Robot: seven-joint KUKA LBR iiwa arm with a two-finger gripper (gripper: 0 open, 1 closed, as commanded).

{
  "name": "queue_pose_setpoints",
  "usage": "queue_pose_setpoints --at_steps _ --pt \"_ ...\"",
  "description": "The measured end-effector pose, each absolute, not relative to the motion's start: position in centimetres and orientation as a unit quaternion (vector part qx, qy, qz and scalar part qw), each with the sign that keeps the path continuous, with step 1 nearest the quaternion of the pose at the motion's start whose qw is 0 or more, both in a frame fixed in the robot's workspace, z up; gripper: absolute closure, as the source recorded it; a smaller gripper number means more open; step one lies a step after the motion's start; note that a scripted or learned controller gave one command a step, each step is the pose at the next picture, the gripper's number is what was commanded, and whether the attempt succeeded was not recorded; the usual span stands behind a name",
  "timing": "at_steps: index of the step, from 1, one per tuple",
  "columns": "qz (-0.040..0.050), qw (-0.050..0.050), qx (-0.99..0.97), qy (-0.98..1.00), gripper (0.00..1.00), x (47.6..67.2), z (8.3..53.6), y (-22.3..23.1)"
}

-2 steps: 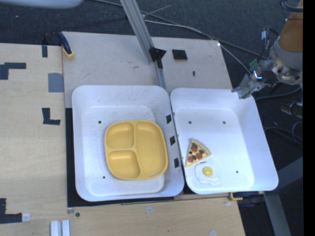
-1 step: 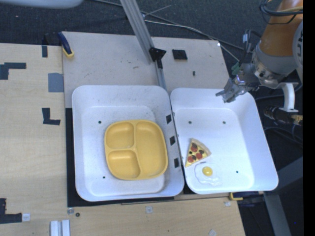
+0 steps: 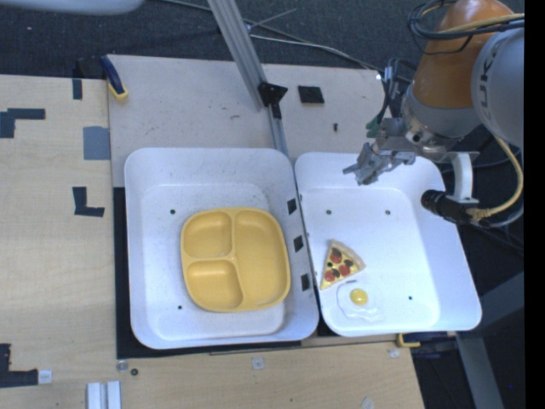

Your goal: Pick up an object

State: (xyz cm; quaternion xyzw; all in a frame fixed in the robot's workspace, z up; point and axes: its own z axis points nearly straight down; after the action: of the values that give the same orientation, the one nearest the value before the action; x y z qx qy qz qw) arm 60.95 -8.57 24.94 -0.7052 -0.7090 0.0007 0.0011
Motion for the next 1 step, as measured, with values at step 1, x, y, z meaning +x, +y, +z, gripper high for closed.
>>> queue_pose_setpoints --at_steps 1 --pt "0.0005 0.001 -0.705 -0.709 1.00 60.95 24.78 -2.24"
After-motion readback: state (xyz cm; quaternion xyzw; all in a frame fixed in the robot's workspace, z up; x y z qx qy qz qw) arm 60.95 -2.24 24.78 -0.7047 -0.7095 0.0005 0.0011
